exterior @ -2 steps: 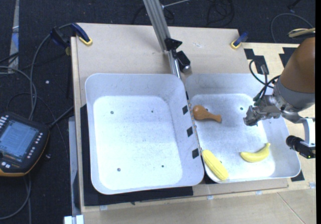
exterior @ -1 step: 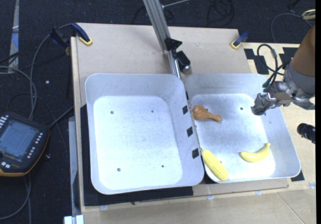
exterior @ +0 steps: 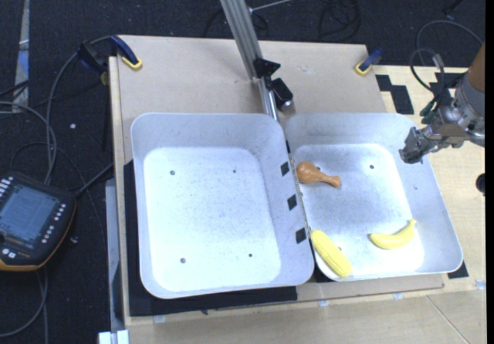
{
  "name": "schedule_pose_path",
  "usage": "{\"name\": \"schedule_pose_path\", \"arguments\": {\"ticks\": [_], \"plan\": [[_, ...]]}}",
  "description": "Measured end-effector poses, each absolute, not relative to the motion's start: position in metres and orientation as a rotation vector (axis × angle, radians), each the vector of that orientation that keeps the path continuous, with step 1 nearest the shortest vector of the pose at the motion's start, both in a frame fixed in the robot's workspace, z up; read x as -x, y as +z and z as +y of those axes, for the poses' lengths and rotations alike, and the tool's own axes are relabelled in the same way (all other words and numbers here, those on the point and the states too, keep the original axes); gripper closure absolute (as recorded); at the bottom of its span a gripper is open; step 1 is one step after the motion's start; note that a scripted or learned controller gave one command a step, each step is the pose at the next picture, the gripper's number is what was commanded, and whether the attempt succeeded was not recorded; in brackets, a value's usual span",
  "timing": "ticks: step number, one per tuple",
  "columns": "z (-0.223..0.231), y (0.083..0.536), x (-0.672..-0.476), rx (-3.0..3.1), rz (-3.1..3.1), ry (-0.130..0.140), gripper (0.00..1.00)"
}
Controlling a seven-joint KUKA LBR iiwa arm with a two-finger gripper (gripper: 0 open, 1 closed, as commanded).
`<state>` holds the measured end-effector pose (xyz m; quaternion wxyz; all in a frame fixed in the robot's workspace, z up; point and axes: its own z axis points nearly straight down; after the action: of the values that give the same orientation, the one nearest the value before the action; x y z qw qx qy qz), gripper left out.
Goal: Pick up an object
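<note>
Three toy foods lie in the right bin [exterior: 363, 138]. A brown chicken drumstick [exterior: 316, 175] rests near the bin's left wall. A yellow corn cob [exterior: 330, 252] leans in the front left corner. A yellow banana [exterior: 394, 236] lies near the front right. My gripper [exterior: 411, 148] hangs over the bin's right rim, at the far right of the camera view, well apart from all three objects. Nothing shows between its dark fingers.
The left bin [exterior: 154, 142] sits beside the right one, with black clips [exterior: 292, 200] along the shared edge. A metal camera pole [exterior: 243, 26] rises behind the bins. Clamps mark the bench's back corners. A teach pendant [exterior: 27, 219] lies off the bench at left.
</note>
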<state>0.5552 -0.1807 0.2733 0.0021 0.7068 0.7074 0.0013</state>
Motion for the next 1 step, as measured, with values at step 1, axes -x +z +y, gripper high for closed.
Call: {"name": "schedule_pose_path", "arguments": {"ticks": [1], "plan": [[-0.1242, 0.2619, -0.5587, -2.217, 2.228, 0.001, 1.00]]}}
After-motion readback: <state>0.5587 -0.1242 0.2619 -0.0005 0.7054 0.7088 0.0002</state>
